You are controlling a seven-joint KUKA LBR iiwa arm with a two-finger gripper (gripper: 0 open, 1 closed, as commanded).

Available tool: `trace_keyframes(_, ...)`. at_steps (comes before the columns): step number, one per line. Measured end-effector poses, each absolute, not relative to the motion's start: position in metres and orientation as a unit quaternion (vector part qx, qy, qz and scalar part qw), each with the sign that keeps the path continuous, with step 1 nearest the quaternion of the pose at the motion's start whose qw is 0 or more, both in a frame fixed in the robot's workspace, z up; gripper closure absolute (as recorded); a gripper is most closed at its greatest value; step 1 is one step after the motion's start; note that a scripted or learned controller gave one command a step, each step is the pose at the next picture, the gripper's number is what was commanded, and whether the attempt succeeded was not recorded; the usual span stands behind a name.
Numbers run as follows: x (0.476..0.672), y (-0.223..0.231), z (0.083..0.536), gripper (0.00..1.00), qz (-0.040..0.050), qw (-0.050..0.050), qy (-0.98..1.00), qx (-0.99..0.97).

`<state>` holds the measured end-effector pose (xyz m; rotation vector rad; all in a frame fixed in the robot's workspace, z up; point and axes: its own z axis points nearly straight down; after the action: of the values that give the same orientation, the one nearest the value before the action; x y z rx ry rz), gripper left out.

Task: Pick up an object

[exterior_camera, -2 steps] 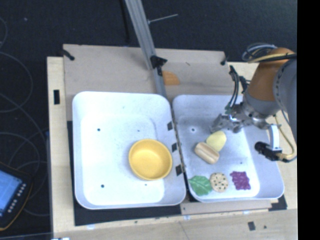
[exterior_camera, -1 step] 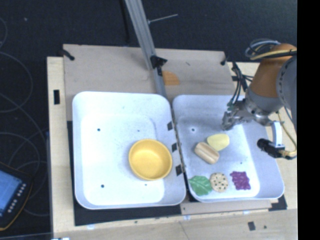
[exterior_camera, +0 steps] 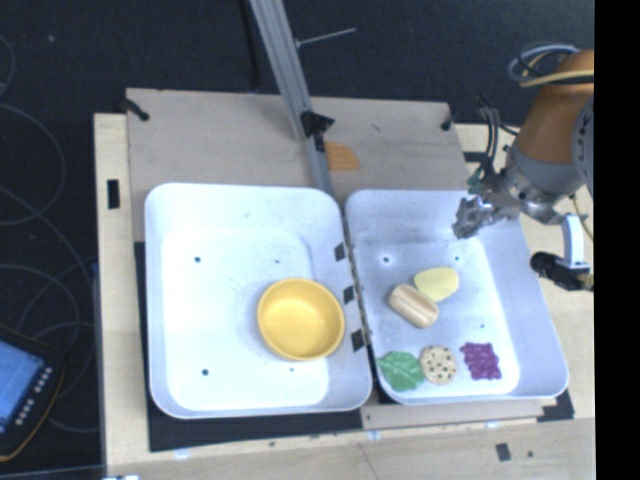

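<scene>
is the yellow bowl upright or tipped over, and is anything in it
Upright and empty. The yellow bowl sits in the left bin with its round opening facing up, and its yellow inside is bare.

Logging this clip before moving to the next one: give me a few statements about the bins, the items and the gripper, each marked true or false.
1. The yellow bowl sits in the left bin. True.
2. The gripper is down at the purple item. False: it is over the far edge of the right bin, well apart from that item.
3. The cookie lies between the green item and the purple item. True.
4. The bread roll lies in the left bin. False: it lies in the right bin, touching the pale yellow item.
5. The right bin holds five items. True.
</scene>
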<state>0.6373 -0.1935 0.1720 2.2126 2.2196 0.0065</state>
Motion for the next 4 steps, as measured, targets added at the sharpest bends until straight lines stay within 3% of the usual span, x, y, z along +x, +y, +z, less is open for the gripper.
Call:
trace_keyframes(2, 0.646, -0.199, 0.291, 1.0, 0.0019, 0.004, 0.709, 0.705)
trace_keyframes(4, 0.611, -0.102, 0.264, 1.0, 0.0002, 0.0, 0.709, 0.705)
